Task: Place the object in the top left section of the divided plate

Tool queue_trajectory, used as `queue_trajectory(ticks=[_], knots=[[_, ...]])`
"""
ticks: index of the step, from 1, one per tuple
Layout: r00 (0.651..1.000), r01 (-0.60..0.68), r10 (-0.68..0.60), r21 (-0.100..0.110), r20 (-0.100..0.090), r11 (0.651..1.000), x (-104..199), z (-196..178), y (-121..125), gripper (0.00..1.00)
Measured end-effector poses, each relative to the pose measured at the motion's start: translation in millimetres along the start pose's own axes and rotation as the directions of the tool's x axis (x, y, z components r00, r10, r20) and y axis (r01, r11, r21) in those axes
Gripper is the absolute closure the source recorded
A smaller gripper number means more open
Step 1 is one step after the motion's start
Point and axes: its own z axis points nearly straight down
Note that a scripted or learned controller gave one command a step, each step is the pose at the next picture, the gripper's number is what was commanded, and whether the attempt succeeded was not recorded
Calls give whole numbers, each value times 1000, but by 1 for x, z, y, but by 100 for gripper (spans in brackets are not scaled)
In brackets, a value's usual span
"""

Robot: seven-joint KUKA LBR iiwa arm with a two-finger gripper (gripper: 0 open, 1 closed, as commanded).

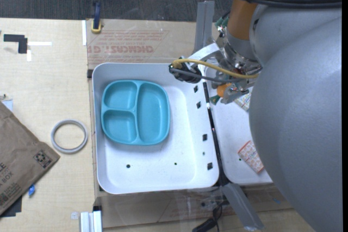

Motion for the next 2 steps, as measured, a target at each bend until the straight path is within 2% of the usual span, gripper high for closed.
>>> queue_trajectory(ticks=[1, 2], knots=[[992, -128, 128, 3, -5, 992, 7, 99, 21, 100], [995, 104, -104, 2, -4, 995, -6, 132, -51, 100]])
